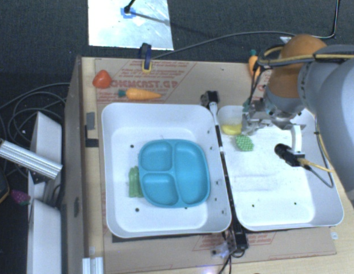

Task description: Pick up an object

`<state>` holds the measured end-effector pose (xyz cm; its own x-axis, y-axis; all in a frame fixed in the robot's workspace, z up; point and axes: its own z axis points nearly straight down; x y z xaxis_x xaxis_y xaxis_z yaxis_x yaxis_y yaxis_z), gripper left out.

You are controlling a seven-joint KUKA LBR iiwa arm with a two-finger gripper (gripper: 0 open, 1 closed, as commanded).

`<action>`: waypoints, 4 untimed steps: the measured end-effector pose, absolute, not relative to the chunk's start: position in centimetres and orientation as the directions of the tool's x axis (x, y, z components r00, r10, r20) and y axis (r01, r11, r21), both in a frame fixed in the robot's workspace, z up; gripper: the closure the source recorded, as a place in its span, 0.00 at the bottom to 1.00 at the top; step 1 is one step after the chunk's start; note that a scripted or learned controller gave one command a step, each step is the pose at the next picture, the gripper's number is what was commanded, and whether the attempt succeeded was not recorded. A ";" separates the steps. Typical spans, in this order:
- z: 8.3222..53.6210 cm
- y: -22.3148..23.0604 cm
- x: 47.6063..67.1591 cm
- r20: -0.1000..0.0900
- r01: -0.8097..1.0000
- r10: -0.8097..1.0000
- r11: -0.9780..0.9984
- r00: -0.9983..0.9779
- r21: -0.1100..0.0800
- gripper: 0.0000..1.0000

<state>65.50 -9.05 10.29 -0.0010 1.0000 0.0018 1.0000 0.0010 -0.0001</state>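
In the right bin (291,210) a yellow object (231,129) lies near the back left corner, with a small green knobbly object (244,144) just in front of it. My gripper (249,123) hangs low over the bin's back left part, right beside the yellow object and just above the green one. The wrist hides the fingertips. The left bin (117,153) holds a blue divided plate (174,172) and a green strip (134,182) along the plate's left edge.
On the board behind the bins lie an orange carrot (141,95) and a red tomato-like piece (101,79). A blue clamp (146,56) stands at the board's back edge. A black cable part (287,154) hangs from the arm over the right bin.
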 end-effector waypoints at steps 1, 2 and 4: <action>12.1 -11.5 59.7 -0.002 1.000 1.000 0.001 -0.001 0.002 1.00; 12.1 -11.5 59.7 0.000 1.000 1.000 0.001 -0.001 0.002 0.00; 9.6 -8.6 65.0 0.000 1.000 1.000 0.006 -0.006 0.005 1.00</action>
